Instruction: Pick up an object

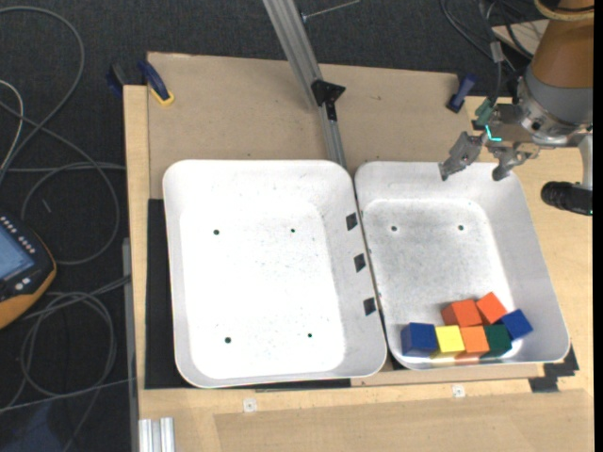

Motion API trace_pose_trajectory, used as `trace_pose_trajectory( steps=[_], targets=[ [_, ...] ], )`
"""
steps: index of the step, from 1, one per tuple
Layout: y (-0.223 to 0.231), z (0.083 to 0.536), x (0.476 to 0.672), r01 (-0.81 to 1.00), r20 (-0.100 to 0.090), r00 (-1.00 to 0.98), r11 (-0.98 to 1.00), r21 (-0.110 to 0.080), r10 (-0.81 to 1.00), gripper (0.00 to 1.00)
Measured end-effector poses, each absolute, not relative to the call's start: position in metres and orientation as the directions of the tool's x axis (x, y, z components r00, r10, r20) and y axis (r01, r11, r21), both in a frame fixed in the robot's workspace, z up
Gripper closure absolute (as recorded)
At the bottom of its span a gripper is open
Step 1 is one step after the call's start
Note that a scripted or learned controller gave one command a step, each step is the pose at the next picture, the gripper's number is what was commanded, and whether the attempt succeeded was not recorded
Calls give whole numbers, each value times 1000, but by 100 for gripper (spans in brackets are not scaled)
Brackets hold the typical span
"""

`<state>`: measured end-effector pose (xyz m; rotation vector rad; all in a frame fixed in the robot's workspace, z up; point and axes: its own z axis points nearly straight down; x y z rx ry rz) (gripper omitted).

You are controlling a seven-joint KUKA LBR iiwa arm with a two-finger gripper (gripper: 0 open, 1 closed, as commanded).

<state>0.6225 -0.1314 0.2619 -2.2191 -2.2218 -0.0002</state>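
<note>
Gripper [481,162] hovering over far edge of right bin [534,252], fingers spread, holding nothing. Blocks huddled at near corner: orange block [463,313] on top, blue block [418,336] at cluster's left. You descend on an outlier, clear of wall.

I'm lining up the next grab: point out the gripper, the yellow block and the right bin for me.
gripper [480,163]: camera view, midway between its two spread fingertips.
yellow block [449,339]: camera view, middle of its top face.
right bin [424,243]: camera view, bare speckled floor above the blocks.
</note>
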Motion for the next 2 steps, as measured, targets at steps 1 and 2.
trace_pose_trajectory(
  steps=[1, 2],
  targets=[
    [-131, 199, 618, 1000, 2, 0, 0, -8, 1000, 0],
    [-124, 140, 610, 1000, 2, 0, 0, -8, 1000, 0]
  ],
)
